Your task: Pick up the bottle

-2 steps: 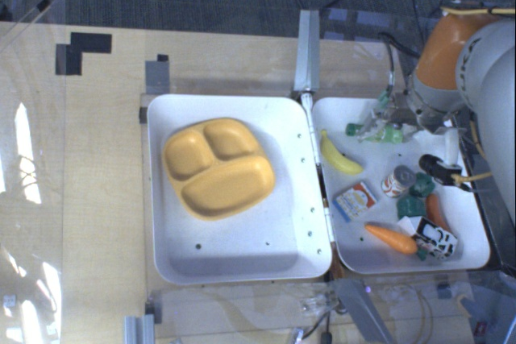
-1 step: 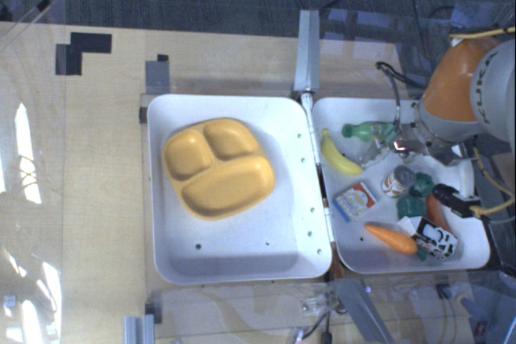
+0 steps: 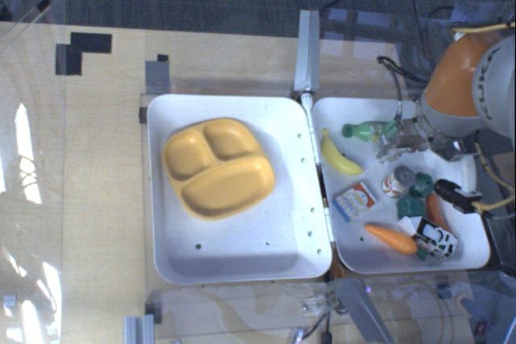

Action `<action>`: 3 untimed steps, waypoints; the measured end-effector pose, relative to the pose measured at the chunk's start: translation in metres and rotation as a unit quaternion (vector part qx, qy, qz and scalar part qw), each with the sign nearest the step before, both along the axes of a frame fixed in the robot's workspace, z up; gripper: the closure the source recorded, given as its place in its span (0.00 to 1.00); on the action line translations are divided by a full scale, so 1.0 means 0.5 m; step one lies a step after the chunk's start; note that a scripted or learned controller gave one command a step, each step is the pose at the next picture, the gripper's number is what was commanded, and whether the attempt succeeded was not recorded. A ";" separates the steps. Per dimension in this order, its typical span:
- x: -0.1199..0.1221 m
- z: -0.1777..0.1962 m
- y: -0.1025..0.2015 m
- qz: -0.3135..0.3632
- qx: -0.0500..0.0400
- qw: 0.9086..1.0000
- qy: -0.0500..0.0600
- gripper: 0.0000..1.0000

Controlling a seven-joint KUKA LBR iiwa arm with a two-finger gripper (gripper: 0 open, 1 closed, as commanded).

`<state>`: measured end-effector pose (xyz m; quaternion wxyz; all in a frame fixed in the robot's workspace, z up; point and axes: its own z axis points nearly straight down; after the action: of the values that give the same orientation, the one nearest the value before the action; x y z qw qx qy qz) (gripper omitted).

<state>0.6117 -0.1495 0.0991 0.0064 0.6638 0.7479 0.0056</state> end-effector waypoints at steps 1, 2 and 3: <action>-0.019 0.098 0.019 -0.022 0.000 1.000 0.006 1.00; -0.019 0.098 0.019 -0.022 0.000 1.000 0.006 0.00; 0.097 0.008 0.047 0.080 -0.005 0.997 0.006 0.00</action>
<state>0.6600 -0.1260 0.1033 0.0051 0.6020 0.7985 -0.0018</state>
